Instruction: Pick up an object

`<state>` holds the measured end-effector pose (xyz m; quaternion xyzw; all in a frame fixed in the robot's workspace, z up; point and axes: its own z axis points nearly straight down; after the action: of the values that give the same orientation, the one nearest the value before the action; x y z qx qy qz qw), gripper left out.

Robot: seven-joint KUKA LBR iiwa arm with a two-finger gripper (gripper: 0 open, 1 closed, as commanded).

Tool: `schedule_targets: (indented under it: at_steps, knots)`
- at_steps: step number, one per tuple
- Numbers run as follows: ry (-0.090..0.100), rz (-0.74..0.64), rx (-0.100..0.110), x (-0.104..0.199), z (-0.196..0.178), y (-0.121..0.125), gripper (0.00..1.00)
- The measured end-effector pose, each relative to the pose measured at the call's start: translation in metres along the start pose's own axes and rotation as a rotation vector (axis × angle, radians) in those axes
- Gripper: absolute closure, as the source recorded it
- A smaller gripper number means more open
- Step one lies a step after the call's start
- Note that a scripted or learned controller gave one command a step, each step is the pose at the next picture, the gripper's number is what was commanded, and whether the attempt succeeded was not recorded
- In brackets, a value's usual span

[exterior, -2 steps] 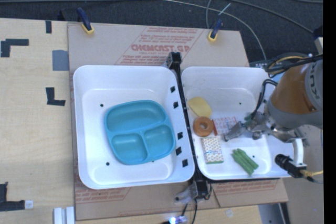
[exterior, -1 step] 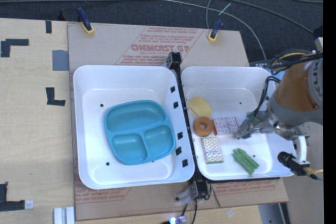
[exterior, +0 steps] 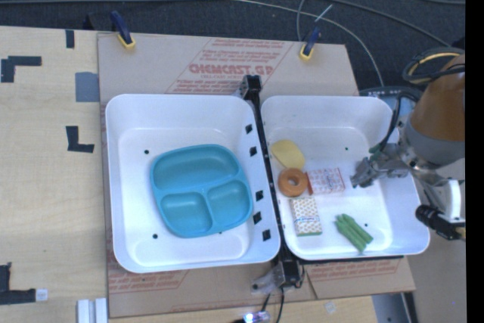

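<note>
In the right white plastic bin (exterior: 378, 113), a glazed brown ring doughnut (exterior: 293, 182) sits at nine o'clock, touching a pale yellow rounded piece (exterior: 287, 153) at twelve. A patterned flat card (exterior: 326, 181) lies just beside it at three, a checked packet (exterior: 305, 215) at six, and ridged green pods (exterior: 353, 231) at five. The dark metal gripper (exterior: 364, 172) hovers over bare floor at three; I cannot tell its finger state. The left bin (exterior: 121, 163) holds a smooth blue divided tray (exterior: 201, 189).

Blue divided tray (exterior: 201, 190) in left bin (exterior: 121, 163); 2 clamps (exterior: 121, 29) on cardboard (exterior: 227, 64).

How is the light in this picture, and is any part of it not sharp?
Camera view: bright, even light whitens the bin walls; soft shadow lies under the blue tray; the whole frame is slightly soft, and the gripper is blurred, so its fingers are hard to read.
</note>
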<state>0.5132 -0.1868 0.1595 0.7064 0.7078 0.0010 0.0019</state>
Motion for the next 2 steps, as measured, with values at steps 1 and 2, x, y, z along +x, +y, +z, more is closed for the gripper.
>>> schedule_targets:
  at_steps: [1, 2]
  knots:
    - [0.000, -0.001, -0.001, 0.008, -0.053, 0.008, 1.00]
    - [-0.001, 0.000, -0.001, 0.008, -0.116, 0.012, 1.00]
